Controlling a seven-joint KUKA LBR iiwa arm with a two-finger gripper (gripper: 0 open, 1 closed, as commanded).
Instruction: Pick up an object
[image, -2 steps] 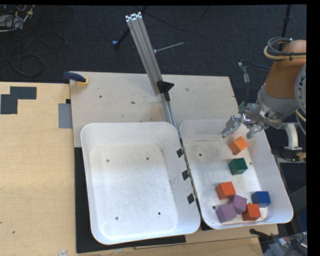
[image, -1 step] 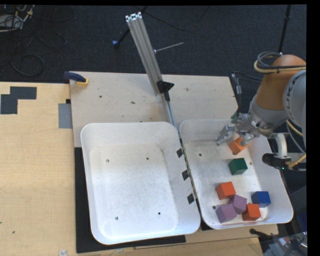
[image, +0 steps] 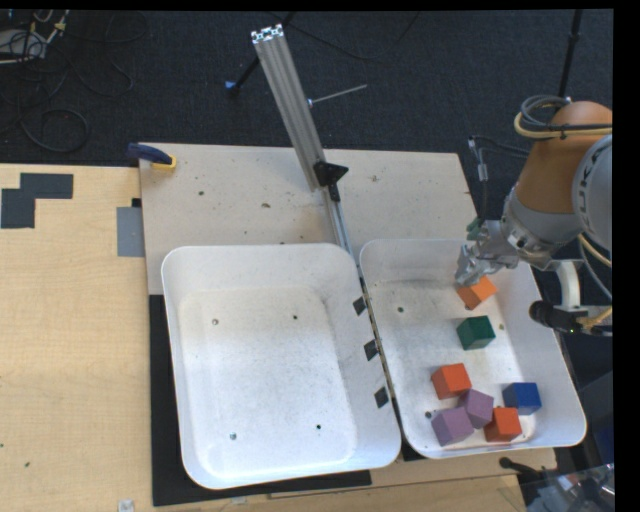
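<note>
The table (image: 250, 190) bears two bins; take the right bin (image: 420, 270) as landmark. The arm (image: 560, 180) reaches over its far right corner. The pincer (image: 474, 272) sits just above an orange block (image: 477, 292) near the bin's far wall, seemingly touching its top; whether it pinches the block I cannot tell. To grasp well, centre over the block, close squarely, lift straight.

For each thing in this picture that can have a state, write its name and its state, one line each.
gripper: low over the right bin, an orange block at its tip.
orange block: tilted, at the gripper's tip; whether it is lifted is unclear.
green block: resting alone on the bin floor.
orange cube: resting on the floor.
blue block: resting near the rim.
purple blocks: two, touching each other.
right bin: holds all the blocks.
</note>
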